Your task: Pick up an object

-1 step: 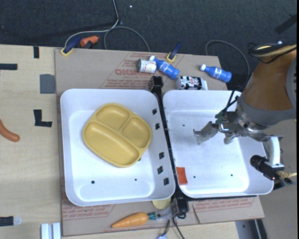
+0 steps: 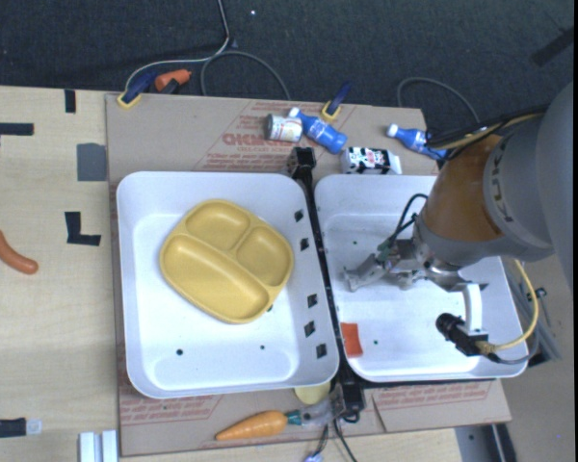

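Red printed letters on the brown cardboard sheet, upper middle of the frame, upside down, too blurry to read. Tiny label on the small bottle, unreadable.

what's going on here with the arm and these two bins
A grey arm with an orange band reaches into the right bin, its hand low over the floor. A small orange block lies nearby, untouched. The left bin holds a yellow divided plate. Nothing looks picked up yet.
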You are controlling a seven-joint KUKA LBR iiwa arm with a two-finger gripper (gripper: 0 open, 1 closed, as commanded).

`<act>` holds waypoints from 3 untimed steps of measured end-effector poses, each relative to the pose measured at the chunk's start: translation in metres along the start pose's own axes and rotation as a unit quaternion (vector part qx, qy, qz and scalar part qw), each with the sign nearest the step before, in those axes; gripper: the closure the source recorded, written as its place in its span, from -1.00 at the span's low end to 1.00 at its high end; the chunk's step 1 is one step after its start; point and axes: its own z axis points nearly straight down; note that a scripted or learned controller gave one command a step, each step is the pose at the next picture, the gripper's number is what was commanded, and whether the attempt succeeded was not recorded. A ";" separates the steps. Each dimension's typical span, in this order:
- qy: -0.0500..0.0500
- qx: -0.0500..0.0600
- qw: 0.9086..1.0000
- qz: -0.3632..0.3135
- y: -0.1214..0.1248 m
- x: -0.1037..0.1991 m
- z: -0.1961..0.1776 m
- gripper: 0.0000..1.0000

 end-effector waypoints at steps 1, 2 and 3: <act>0.001 -0.001 1.000 -0.003 0.096 0.025 -0.002 -1.00; 0.002 0.002 1.000 -0.001 0.125 0.013 -0.001 -1.00; 0.001 0.001 1.000 -0.002 0.125 0.013 -0.011 1.00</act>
